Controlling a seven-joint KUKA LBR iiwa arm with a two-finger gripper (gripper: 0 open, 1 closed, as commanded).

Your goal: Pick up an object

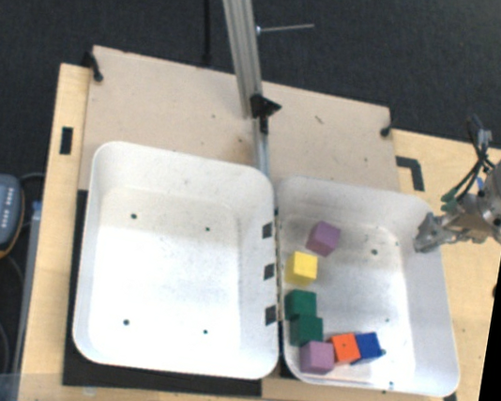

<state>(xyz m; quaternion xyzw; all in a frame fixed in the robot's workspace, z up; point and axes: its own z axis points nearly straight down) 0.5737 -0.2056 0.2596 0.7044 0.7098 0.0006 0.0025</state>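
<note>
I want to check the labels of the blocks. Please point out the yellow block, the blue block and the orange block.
yellow block (pixel 304 268): camera view, middle of its top face.
blue block (pixel 368 345): camera view, middle of its top face.
orange block (pixel 346 348): camera view, middle of its visible top.

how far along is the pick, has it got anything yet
Nothing looks done yet. All the blocks sit in the right bin: a purple block, a yellow block, two green blocks, another purple one, an orange block and a blue block. The end effector is at that bin's upper right rim, apart from every block. Still left: reach a block, grasp and lift it.
</note>
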